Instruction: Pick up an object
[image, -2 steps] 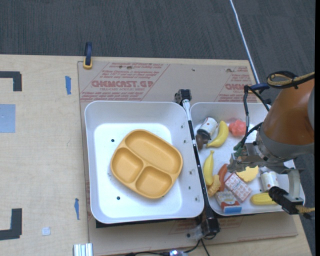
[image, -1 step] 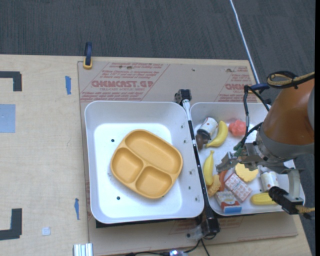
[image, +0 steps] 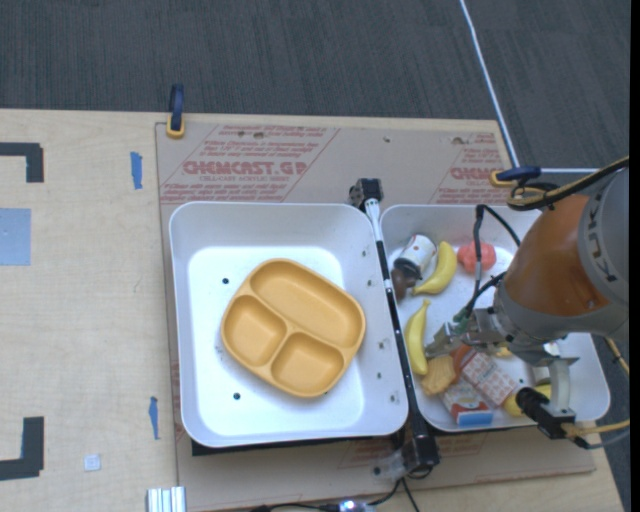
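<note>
Lowering squarely suits the two-finger gripper (image: 447, 342) at lower right, beside the curved yellow banana (image: 415, 339); its grip state cannot be judged.

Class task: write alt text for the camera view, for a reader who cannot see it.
A grey arm with an orange band reaches into the right white bin, which holds two yellow bananas and small packets. The left white bin holds a yellow three-compartment plate.
</note>
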